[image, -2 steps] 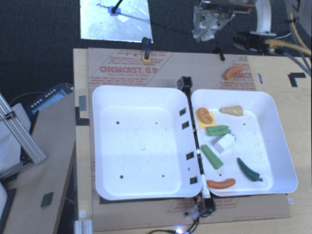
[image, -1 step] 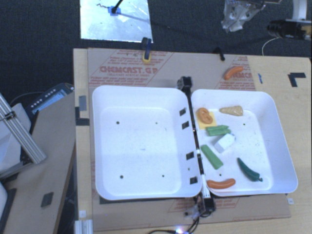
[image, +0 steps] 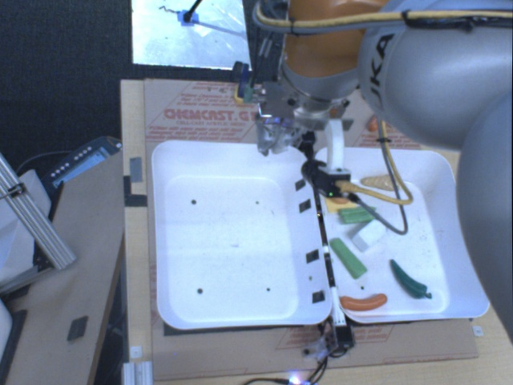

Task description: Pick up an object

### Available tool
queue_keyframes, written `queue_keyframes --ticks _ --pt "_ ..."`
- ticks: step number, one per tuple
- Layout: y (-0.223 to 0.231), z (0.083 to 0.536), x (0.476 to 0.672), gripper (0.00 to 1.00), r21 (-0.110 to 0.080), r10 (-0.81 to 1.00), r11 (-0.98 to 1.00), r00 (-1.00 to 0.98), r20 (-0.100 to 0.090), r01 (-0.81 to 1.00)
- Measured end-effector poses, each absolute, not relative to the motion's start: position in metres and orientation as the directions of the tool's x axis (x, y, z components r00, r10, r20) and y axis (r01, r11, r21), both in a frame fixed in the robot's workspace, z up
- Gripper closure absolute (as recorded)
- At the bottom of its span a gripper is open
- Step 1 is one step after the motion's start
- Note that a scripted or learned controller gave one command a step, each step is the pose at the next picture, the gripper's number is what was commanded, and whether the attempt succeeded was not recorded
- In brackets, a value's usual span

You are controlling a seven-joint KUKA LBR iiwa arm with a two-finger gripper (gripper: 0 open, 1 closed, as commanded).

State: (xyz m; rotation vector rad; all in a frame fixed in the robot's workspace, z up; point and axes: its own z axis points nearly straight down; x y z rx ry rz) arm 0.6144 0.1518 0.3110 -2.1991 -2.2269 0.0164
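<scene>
Near the frame's top centre, the gripper (image: 282,137) hung, jaws unreadable, apparently needing a descent toward the sausage (image: 363,301).

I work in a robotics lab. My bench holds two white bins (image: 172,239) on cardboard (image: 200,111), with cables (image: 393,203) and aluminium framing (image: 32,223) around.

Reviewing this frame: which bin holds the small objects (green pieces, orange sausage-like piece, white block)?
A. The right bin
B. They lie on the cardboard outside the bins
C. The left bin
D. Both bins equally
A: the green block, dark green pepper-like piece, orange sausage-like piece and white block all lie inside the right bin.
</scene>
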Motion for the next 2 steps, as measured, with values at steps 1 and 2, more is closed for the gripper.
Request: queue_keyframes --ticks 1,2 --pt "0.181 0.353 0.666 1.0 0.008 1.0 0.006 -0.006 0.003 1.0" --pt "0.238 0.469 0.668 1.0 0.014 1.0 0.01 -0.01 0.006 1.0"
